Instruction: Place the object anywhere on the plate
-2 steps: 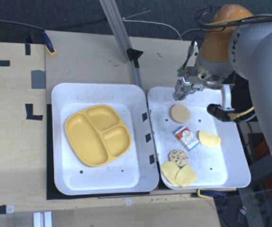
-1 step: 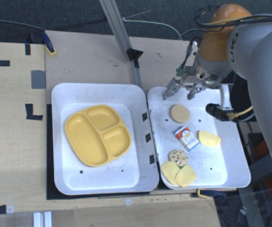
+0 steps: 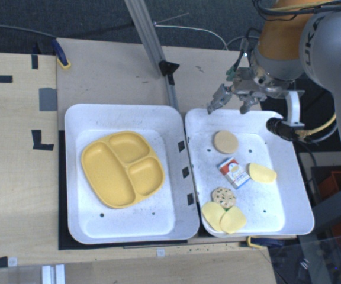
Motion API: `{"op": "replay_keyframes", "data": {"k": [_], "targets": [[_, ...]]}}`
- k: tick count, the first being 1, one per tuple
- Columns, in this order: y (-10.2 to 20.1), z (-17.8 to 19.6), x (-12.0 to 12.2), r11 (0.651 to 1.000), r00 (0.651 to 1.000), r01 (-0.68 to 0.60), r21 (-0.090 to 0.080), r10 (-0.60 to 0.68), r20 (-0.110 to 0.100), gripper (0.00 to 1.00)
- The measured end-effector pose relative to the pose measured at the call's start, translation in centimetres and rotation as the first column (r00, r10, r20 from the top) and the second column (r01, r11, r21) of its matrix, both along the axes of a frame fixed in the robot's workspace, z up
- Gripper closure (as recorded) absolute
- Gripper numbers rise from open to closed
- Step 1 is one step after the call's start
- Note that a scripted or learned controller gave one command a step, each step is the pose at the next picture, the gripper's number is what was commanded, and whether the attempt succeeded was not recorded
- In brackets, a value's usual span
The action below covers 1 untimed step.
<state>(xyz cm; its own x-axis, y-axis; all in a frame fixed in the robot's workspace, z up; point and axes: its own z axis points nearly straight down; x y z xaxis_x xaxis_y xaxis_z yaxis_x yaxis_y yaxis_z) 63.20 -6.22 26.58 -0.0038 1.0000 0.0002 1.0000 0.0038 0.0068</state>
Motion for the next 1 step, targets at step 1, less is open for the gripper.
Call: {"op": "replay_keyframes", "data": {"k": [1], "targets": [[-0.03,0.43,-0.08,1.0,1.0,0.0,0.0,0.0,-0.008,1.0]]}}
